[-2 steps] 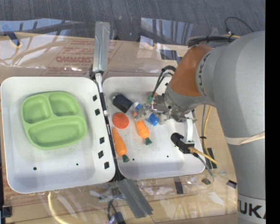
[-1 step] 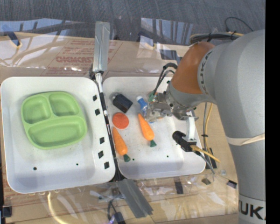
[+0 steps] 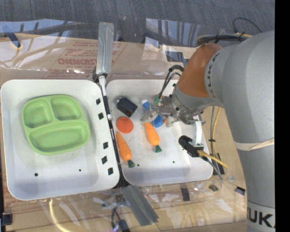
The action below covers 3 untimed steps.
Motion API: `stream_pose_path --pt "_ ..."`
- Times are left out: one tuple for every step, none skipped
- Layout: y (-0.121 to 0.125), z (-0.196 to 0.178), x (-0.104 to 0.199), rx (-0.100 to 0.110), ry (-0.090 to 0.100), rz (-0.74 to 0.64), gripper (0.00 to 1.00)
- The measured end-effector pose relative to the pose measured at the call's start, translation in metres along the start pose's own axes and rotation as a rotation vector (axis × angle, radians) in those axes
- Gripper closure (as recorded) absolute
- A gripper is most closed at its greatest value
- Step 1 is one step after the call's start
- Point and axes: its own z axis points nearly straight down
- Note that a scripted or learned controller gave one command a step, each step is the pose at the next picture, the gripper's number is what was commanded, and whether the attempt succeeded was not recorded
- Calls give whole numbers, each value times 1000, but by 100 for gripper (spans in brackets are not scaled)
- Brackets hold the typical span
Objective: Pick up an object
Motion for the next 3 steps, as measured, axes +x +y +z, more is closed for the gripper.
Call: stream_pose_path --pt "-13 29 -8 -5 0 -54 0" --pt "-14 19 -8 -2 0 -59 100" --pt "-36 -106 27 -9 0 -21 100"
